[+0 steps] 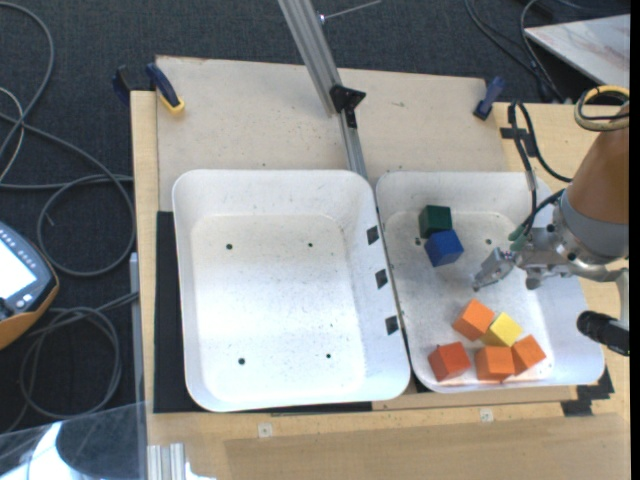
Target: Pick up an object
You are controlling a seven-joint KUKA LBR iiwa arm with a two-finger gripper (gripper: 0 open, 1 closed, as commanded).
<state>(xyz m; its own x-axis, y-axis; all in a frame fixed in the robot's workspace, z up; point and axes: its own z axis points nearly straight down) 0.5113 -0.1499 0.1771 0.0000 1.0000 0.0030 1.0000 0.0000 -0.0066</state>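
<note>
While the arm (600, 193) reaches in over the right bin (400, 193), its claw (492, 270) hangs above the bin floor with nothing between its fingers; I cannot tell whether it is open or closed. Just to its left a blue cube (443, 247) touches a green cube (435, 218). Near the bin's front edge lie three orange cubes (474, 320) (450, 360) (494, 362), a yellow cube (505, 329) and one more orange cube (529, 351), clustered together.
</note>
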